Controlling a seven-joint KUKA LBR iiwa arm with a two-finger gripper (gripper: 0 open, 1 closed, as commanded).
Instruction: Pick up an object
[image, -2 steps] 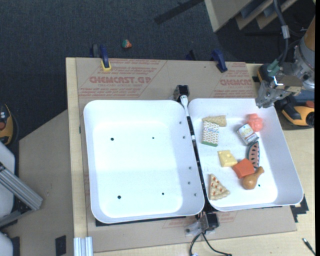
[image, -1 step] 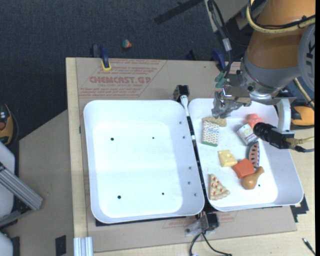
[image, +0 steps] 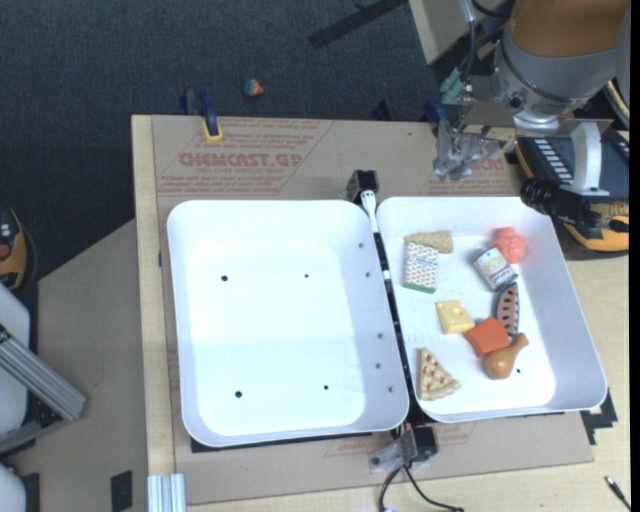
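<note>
Currently my gripper (image: 462, 158) hangs above bench beyond right bin (image: 575, 330), nothing between fingers; opening width I cannot tell. Below it, toward camera: cracker box (image: 421, 267), small can (image: 493, 266), cheese wedge (image: 454, 317), pizza slice (image: 434, 374) nearest.

Left bin (image: 200, 330) open; toys crowded close in right bin (image: 570, 340).

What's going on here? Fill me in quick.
A grey robot arm with an orange band reaches in from the right; its pincer hangs above the bench just beyond the right bin, holding nothing. That bin carries toy foods: a pizza slice, a cheese wedge, a drumstick, a small can and others. None has been picked up yet. The left bin sits alongside.
</note>
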